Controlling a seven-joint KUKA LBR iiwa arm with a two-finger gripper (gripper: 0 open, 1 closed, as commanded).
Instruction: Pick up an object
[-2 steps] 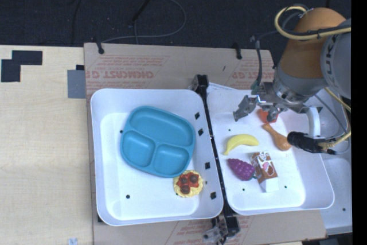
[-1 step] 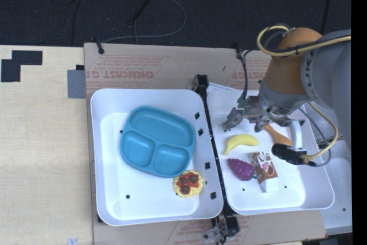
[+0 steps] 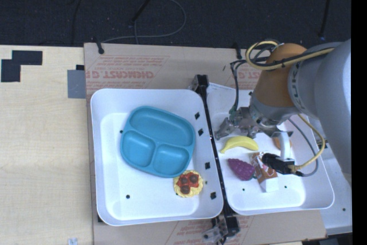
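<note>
Gripper low in right bin, finger state impossible to tell, just above banana; best lowered squarely over banana's middle, clear of grapes, before closing.

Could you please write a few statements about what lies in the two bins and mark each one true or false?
1. The blue divided plate lies in the left bin. True.
2. The banana lies in the left bin. False: it lies in the right bin.
3. The small pizza sits beside the plate's near edge. True.
4. The purple grapes rest on the blue plate. False: they lie in the right bin, below the banana.
5. The arm reaches over the right bin. True.
</note>
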